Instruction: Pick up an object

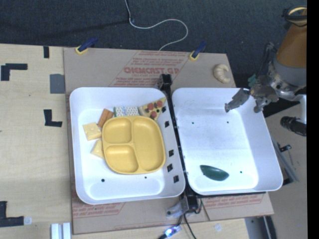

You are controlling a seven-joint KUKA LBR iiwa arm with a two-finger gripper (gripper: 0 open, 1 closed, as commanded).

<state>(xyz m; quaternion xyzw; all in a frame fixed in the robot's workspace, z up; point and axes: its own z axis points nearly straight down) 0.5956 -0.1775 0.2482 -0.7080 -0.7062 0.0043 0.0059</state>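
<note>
A dark green flat object [214,173] lies near the front edge of the right bin [259,183]. In the left bin [82,178] a yellow divided plate [133,144] rests among several small toy food pieces, such as tan crackers [91,131] and a pizza slice [153,107]. My gripper [246,102] hangs above the right bin's far right corner, well away from the green object. Its two fingers are spread apart, open, with nothing between them.
A beige lump [223,72] sits on the cardboard behind the right bin. A white cable [159,25] loops across the dark floor at the back. Blue-yellow clamps [85,46] hold the cardboard's far corners.
</note>
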